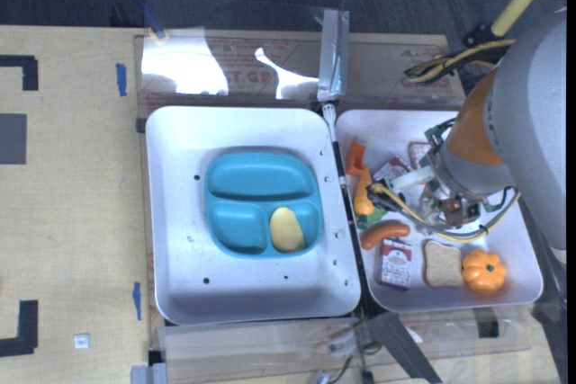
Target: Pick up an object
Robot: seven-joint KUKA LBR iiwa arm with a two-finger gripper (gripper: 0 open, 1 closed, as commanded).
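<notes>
Low at frame right, the gripper [430, 193] hangs over the right bin's [526, 270] clutter, seeking a pick; its state is unclear.

White bins [171, 193], blue divided tray [243, 180], yellow potato [286, 229], orange pumpkin [483, 272], red sausage [384, 235]

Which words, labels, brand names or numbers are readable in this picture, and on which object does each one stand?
No text can be read.
The red packet in the right bin carries print, too small and blurred to read.
The packet near the arm shows a red and white pattern, also unreadable.
</notes>
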